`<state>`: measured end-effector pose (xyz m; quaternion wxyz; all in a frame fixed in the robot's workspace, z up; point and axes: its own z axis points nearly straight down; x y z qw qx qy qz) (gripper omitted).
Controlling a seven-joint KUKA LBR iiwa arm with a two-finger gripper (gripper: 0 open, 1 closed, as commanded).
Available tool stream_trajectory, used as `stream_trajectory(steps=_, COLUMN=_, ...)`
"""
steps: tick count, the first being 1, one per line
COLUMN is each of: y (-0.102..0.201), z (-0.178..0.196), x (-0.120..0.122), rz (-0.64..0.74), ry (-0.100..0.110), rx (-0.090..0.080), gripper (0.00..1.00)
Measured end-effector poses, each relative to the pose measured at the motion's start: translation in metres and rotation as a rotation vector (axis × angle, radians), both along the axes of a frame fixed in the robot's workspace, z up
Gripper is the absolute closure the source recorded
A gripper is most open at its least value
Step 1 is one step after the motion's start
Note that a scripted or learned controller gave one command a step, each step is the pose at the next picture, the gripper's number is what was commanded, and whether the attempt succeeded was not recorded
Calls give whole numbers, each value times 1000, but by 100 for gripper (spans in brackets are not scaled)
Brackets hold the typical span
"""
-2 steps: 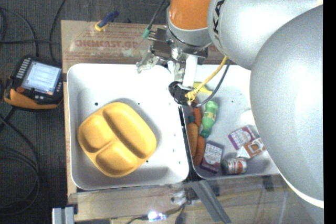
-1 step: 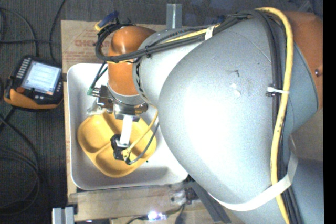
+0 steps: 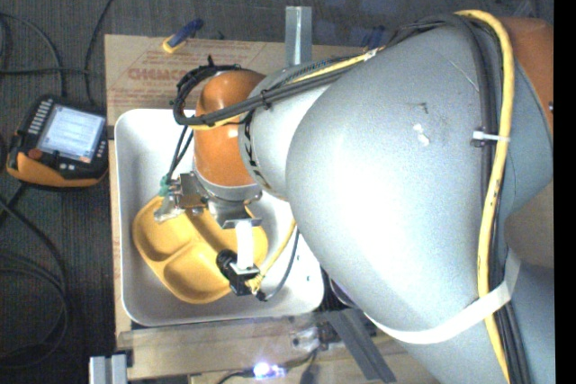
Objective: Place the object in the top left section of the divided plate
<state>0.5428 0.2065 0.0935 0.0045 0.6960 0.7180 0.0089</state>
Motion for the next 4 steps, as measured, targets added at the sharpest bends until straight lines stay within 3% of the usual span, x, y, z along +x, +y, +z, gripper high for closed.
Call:
stream_trajectory(steps=1, y=16, z=2, x=-44, rz=-262, ry=-12, rx=5, gripper=0)
stream_trajectory(steps=2, y=9, z=15, x=-39, rz=-268, ry=-22, rx=-1, gripper=100)
stream_trajectory(steps=3, y=8, z=11, x=-42, rz=-269, ry=-12, rx=-6, gripper=0)
stream_trajectory(steps=4, y=17, z=1, x=-47, rz=-601, ry=-17, rx=3, gripper=0)
